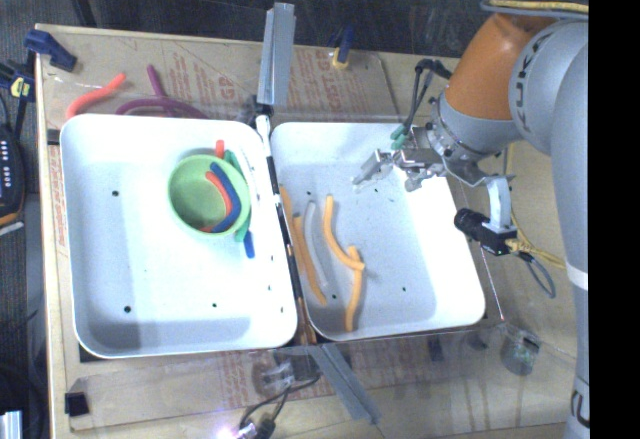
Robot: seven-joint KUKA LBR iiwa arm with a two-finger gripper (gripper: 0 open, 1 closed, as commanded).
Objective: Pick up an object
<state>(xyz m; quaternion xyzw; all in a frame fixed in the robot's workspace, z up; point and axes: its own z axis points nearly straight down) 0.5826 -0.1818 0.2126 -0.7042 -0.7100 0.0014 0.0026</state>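
Below and left of your gripper (385, 167), three orange strips (343, 262) and one grey strip (316, 249) lie unobstructed in the right bin (455, 299); one green bowl (205, 195) sits farther left. Fingers spread, holding nothing.

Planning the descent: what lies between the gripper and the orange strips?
In the camera view, bare white bin floor separates the gripper from the orange strips.

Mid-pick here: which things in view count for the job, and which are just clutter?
For the job:
- end effector, over the right bin
- orange strips in that bin
- green bowl in the left bin

Lying about:
- orange and purple cords behind the left bin
- blue clamp
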